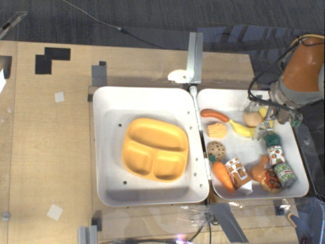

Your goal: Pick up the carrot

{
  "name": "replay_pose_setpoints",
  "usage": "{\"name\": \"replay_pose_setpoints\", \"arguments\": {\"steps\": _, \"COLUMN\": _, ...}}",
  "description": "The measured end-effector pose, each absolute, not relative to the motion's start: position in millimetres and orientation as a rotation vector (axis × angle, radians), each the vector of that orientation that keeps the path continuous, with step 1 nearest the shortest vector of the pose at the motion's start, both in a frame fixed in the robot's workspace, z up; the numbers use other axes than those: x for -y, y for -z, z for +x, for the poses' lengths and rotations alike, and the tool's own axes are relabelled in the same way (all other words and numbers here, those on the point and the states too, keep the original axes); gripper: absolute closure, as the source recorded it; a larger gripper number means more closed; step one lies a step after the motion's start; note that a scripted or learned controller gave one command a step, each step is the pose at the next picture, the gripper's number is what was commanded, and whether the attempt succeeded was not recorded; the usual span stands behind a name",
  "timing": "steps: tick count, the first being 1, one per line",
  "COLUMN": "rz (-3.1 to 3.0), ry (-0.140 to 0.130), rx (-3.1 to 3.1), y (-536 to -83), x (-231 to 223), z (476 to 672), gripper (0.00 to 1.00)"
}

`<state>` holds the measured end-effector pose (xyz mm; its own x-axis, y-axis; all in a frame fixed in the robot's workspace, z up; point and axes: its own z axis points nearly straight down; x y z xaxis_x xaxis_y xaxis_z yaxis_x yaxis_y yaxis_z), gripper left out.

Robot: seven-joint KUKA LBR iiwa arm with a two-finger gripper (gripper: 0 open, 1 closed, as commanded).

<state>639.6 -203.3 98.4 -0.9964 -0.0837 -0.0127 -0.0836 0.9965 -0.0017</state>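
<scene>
1. Camera view: the arm point(303, 70) is reaching in from the right, and the gripper point(267, 122) is hanging over the upper right corner of the right bin point(302, 159), just by the potato point(252, 118) and banana point(242, 129). Whether it is spread or closed, I cannot tell; the wrist is hiding it.
2. The carrot point(222, 175) is lying well down and to the left of the gripper, near the bin's lower left corner, tilted, with its tip pointing toward the bottom wall.
3. The carton point(238, 173) is sitting right against the carrot on the gripper's side, and the cookie point(216, 149) is just above it.
4. The left bin point(109, 136) is holding the yellow tray point(155, 149), far to the gripper's left.
5. Risk, as I am judging it: that crowding. A descent slightly off could be catching the carton instead, or be jamming a finger against the bin wall.
6. The carrot's taper could also be letting it slip out of a pinch near the tip.
</scene>
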Motion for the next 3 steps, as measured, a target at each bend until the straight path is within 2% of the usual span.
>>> {"name": "replay_pose_setpoints", "arguments": {"steps": 1, "rz": -0.138, "ry": 0.007, "rx": -3.114, "y": -113.4, "x": 202.9, "z": 643.1, "gripper": 1.0}}
{"name": "replay_pose_setpoints", "arguments": {"steps": 2, "rz": -0.255, "ry": 0.013, "rx": -3.109, "y": -230.8, "x": 206.5, "z": 615.1, "gripper": 1.0}}
{"name": "replay_pose_setpoints", "arguments": {"steps": 3, "rz": -0.984, "ry": 0.004, "rx": -2.973, "y": -128.1, "x": 203.9, "z": 660.9, "gripper": 1.0}}
